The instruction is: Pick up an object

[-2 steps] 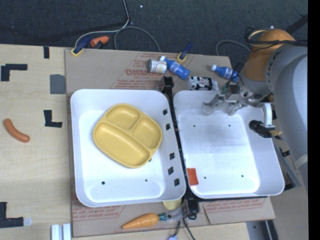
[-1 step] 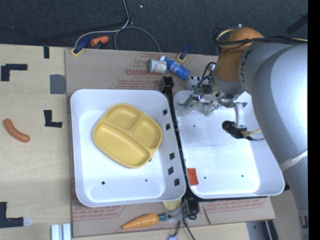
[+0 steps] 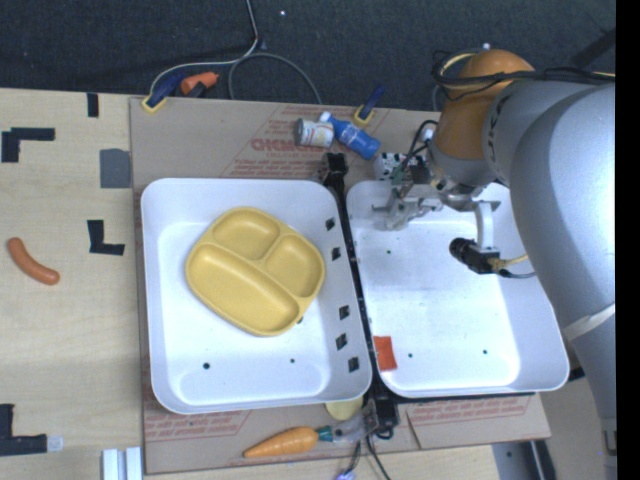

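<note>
The yellow divided plate lies flat in the left bin, apart from its walls, so it can be reached from above. The gripper is lowered at the far edge of the right bin, well away from the plate; how it stands cannot be told.

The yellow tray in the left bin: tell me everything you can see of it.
The yellow tray is a rounded, plastic-looking dish split by raised ridges into three compartments: one long one and two smaller ones. It lies flat, right side up, turned at an angle, on the floor of the left bin, toward its back half. Nothing rests in it or touches it.
</note>
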{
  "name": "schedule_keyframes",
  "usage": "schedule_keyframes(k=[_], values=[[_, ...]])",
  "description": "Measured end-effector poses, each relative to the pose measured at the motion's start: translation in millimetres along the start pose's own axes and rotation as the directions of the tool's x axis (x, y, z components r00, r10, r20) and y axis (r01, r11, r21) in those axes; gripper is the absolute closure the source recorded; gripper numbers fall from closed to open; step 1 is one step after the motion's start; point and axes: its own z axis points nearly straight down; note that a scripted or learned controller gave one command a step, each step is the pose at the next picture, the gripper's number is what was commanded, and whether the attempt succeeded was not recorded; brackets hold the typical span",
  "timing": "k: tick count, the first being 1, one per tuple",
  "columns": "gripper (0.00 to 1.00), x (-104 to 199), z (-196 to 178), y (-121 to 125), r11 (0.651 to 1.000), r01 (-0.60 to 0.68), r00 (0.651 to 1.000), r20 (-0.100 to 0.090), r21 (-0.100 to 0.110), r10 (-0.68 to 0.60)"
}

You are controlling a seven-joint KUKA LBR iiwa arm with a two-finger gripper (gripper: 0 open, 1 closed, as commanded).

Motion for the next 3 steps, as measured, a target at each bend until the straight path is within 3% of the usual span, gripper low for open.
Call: schedule_keyframes(k=[1, 2, 3], values=[[1.0, 75.6, -94.6, -80.6, 1.0, 0.003, 1.0, -0.005, -0.001, -0.003], [0.0, 70.7, -88.3, -80.0, 1.0, -0.003, 1.0, -0.002, 0.004, 0.003], [0.0, -9.7, -51.0, -49.3, 1.0, -0.009, 1.0, 0.002, 0.004, 0.009]])
